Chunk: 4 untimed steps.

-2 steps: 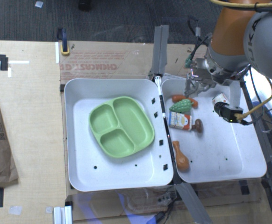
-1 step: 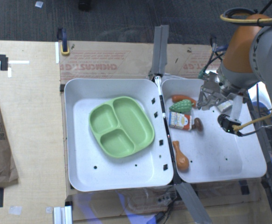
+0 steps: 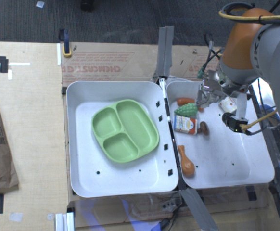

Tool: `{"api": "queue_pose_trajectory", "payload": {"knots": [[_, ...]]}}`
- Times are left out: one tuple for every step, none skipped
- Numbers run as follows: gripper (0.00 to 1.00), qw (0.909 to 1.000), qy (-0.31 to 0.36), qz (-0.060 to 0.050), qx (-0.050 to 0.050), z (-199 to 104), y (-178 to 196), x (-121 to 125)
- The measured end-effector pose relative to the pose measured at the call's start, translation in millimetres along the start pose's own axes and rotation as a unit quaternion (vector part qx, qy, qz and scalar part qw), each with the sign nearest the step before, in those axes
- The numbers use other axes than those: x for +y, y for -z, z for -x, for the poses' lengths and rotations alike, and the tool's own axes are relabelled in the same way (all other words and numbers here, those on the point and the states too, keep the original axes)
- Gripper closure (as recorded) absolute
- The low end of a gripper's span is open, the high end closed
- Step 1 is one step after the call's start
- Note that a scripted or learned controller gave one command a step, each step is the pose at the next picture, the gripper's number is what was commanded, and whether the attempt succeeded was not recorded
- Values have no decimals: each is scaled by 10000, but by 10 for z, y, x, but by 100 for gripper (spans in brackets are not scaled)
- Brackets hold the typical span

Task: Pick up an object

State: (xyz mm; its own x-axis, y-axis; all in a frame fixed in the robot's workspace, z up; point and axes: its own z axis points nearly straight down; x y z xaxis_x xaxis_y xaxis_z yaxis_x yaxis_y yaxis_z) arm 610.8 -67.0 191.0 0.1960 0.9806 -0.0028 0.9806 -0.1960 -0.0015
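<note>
The right bin (image 3: 236,170) holds several small things. A green knobbly toy (image 3: 186,109) lies near its back left, with an orange-red piece (image 3: 183,101) just behind it. In front of these are a small carton (image 3: 184,124), a little brown piece (image 3: 204,127) and an orange drumstick-shaped toy (image 3: 185,161). My gripper (image 3: 203,97) hangs low over the back of the right bin, just right of the green toy and the orange-red piece. Nothing can be seen held in it.
The left bin (image 3: 82,177) holds a light green divided plate (image 3: 125,130). A grey divider bar (image 3: 165,52) runs between the bins at the back. A cable and a white tag (image 3: 228,105) hang from the wrist over the right bin.
</note>
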Motion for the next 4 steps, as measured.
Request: {"api": "queue_pose_trajectory", "payload": {"knots": [[100,9994,333,4,2,394,-616,431],[0,9994,335,8,-1,394,-613,434],[0,9999,-155,8,4,317,222,464],[0,9975,-708,3,4,907,886,669]]}}
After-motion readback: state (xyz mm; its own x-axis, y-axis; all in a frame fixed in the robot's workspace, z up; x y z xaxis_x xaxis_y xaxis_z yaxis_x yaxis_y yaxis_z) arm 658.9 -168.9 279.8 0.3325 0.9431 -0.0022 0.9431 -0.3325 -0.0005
